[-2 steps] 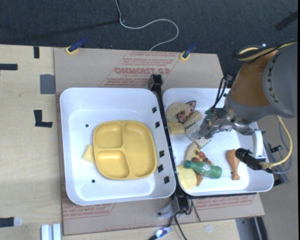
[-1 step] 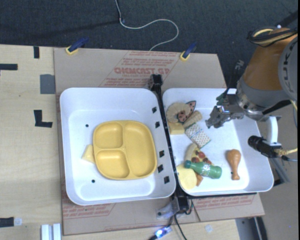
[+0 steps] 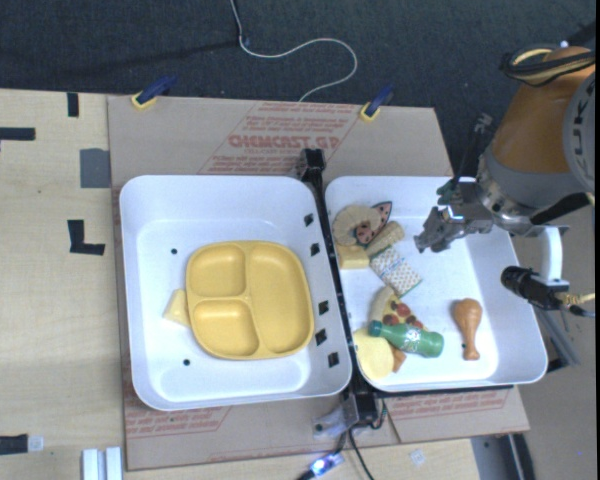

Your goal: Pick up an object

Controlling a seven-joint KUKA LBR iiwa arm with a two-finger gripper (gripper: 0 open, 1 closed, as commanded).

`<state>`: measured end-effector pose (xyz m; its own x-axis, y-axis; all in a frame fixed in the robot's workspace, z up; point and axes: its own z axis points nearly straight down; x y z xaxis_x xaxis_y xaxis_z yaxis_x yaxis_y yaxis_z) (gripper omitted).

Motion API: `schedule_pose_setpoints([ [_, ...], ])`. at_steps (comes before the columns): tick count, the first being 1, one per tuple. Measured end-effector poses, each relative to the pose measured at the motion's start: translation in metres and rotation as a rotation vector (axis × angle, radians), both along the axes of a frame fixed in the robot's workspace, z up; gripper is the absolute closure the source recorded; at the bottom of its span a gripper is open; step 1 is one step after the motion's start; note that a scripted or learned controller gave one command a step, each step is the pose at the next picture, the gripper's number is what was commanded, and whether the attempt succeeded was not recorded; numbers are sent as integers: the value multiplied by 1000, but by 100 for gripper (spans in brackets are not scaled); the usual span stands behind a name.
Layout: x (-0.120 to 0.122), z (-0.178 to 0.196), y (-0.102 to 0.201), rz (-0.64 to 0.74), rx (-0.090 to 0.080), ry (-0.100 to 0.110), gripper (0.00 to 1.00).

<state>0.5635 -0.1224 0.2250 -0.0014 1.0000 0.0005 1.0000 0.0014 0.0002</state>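
Note:
The right bin (image 3: 500, 363) holds several toy foods. A pizza slice (image 3: 366, 230) lies at its upper left, with a checkered wafer (image 3: 395, 270) just below it. Further down sit a green bottle (image 3: 412, 339) on yellowish pieces and a brown drumstick (image 3: 468, 324) at the right. My gripper (image 3: 435, 235) hangs over the upper middle of the right bin, just right of the pizza slice and above the wafer. Its dark fingers point down and left, and nothing shows between them.
The left bin (image 3: 145, 268) holds a yellow divided plate (image 3: 250, 300) with a pale yellow piece (image 3: 175, 308) tucked at its left edge. A black divider clip (image 3: 311, 163) sits between the bins. The grey and orange arm (image 3: 540, 148) fills the upper right.

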Motion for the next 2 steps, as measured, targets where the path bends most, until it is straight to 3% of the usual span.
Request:
schedule_pose_setpoints([
  [1, -10, -4, 47, 4, 1, 3, 100],
  [2, -37, 8, 95, 5, 1, 2, 100],
])
